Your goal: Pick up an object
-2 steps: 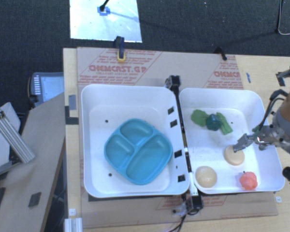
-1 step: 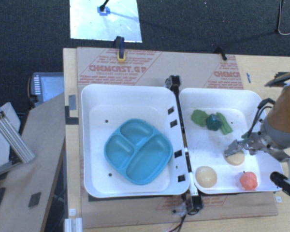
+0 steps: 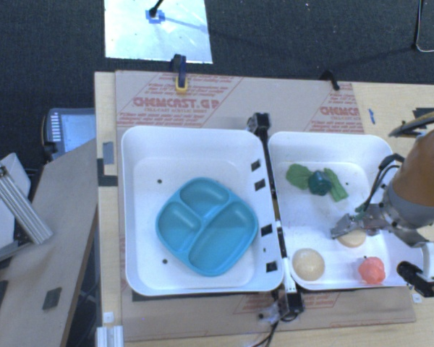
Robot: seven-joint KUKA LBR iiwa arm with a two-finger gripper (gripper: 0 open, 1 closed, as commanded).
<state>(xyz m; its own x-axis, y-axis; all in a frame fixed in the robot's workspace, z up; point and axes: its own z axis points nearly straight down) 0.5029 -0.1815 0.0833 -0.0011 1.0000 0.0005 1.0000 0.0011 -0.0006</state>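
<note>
The right bin (image 3: 333,144) holds a green leafy toy with a teal piece on it (image 3: 317,181), a cream round object (image 3: 308,263), a red-pink object (image 3: 372,270) and a pale beige object (image 3: 352,239). My gripper (image 3: 351,227) is low in this bin, right over the pale beige object, with the arm coming in from the right. The metal fingers (image 3: 341,230) lie at the object's upper left edge. Whether they grip it is hidden from this angle.
The left bin (image 3: 141,150) carries a blue divided plate (image 3: 206,225). A black divider with clips (image 3: 269,201) runs between the bins. Cardboard (image 3: 202,100) lies under both bins. The arm's orange band (image 3: 423,172) overhangs the right bin's right edge.
</note>
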